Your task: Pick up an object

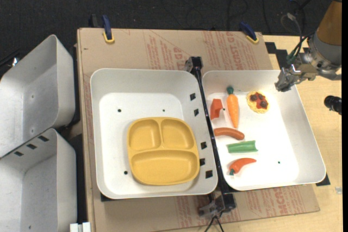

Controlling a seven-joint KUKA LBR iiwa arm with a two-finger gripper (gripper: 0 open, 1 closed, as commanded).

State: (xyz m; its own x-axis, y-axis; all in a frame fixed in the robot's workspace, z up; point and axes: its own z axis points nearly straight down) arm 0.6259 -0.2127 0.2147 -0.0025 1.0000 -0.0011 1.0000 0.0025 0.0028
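The right bin point(304, 133) holds several toy foods: an orange carrot point(232, 108), a small red block point(216, 108), a brown sausage point(229, 133), a green bean pod point(241, 146), a red chili pepper point(240, 164) and a round pastry with dark red topping point(258, 101). My gripper point(283, 83) hangs above the bin's far right rim, a short way right of the pastry and apart from it. Nothing shows between its fingers.
The left bin point(109, 95) holds a yellow divided plate point(162, 150). A black divider point(204, 117) runs between the two bins. Two spare white bins point(32, 117) lie off the bench at the left. Blue clamps point(107, 30) hold the board's far edge.
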